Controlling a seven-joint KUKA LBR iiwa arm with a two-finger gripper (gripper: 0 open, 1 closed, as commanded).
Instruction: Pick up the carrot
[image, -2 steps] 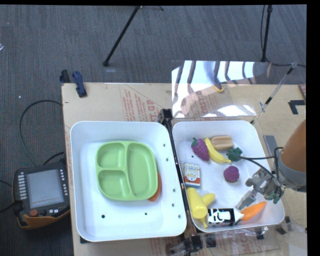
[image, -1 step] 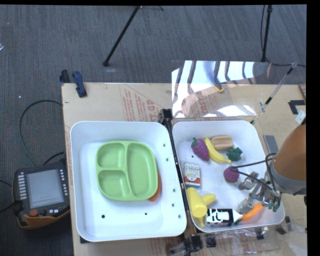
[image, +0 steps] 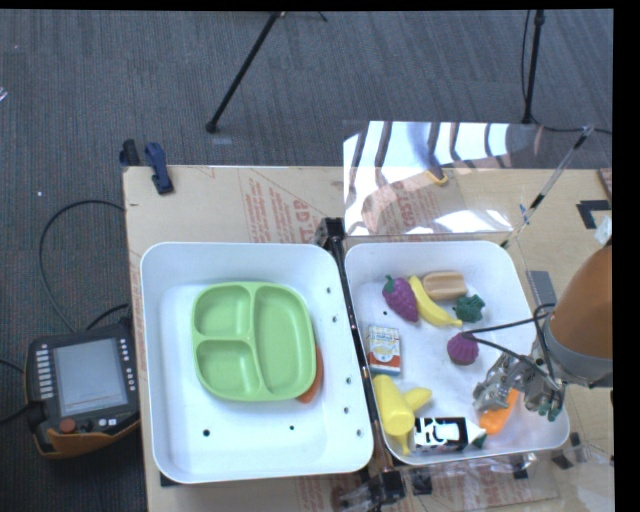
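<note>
The carrot (image: 497, 414), orange with a green tuft at its lower left end, lies in the near right corner of the right bin (image: 520, 270). My gripper (image: 520, 388) hangs right over it, reaching in from the right. Its metal parts cover the carrot's upper right end. I cannot make out whether the carrot is gripped or only lies beneath the gripper.
Sharing the right bin are purple grapes (image: 400, 298), a banana (image: 433, 304), a bun (image: 444, 283), broccoli (image: 469, 307), a dark red berry (image: 462, 348), a small carton (image: 385, 350), a yellow bottle (image: 398, 402) and a black-and-white box (image: 440, 432). A green divided plate (image: 253, 342) lies in the left bin (image: 160, 300).
</note>
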